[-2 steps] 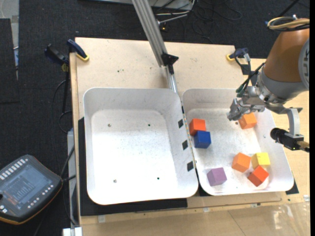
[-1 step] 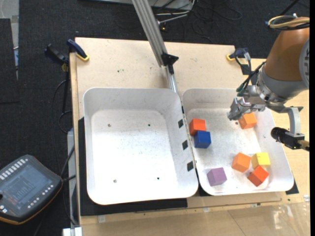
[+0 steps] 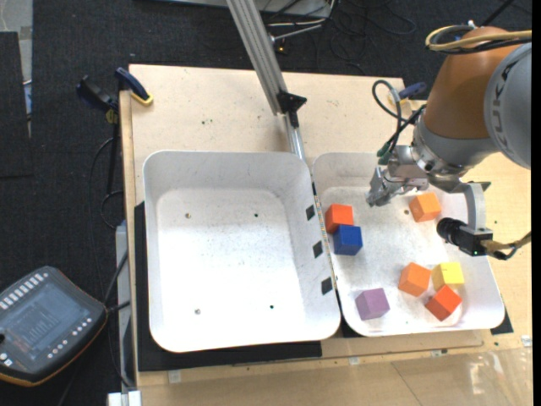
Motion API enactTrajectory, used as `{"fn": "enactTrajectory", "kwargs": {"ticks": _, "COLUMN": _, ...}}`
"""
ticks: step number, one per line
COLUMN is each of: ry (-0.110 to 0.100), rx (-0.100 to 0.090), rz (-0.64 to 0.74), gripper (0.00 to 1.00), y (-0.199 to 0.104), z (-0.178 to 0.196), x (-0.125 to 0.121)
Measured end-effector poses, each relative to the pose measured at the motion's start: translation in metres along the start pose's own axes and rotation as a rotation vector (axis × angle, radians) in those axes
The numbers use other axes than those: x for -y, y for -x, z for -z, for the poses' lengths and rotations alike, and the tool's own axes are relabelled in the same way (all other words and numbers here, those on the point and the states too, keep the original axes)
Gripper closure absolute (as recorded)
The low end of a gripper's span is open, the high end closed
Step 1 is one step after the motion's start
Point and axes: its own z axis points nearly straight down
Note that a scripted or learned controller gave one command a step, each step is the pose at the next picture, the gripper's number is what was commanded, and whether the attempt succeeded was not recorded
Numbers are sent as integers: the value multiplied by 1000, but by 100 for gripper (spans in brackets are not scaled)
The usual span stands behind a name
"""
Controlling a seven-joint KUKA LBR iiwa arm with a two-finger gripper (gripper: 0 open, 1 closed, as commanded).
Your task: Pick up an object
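- Nearest the camera, at the lower left, a grey handheld control pendant [image 3: 42, 324] with an orange rim lies off the desk [image 3: 220, 100].
- The left white bin [image 3: 161, 176] sits on the desk, its floor speckled with dark dots.
- The right white bin [image 3: 486, 303] stands just beside it and holds all the blocks.
- Along the right bin's near edge lie a purple block [image 3: 372, 303], a red-orange block [image 3: 444, 302], a yellow block [image 3: 450, 273] and an orange block [image 3: 414, 278]; the last three crowd together, close or touching.
- Further in, near the wall between the bins, a blue block [image 3: 347, 239] sits against a red-orange cube [image 3: 340, 216].
- A light orange block [image 3: 425, 205] lies toward the far right of that bin.
- The gripper [image 3: 378, 194] hangs over the right bin, between the red-orange cube and the light orange block, with no block visible in its jaws; whether the jaws are open or closed cannot be told.
- Beyond, a metal pole [image 3: 258, 45] slants across the desk.
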Motion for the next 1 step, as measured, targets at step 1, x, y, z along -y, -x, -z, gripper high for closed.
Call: {"fn": "enactTrajectory", "kwargs": {"ticks": 1, "ry": 0, "rx": -1, "rz": 1, "gripper": 100, "y": -47, "z": 4, "x": 3}}
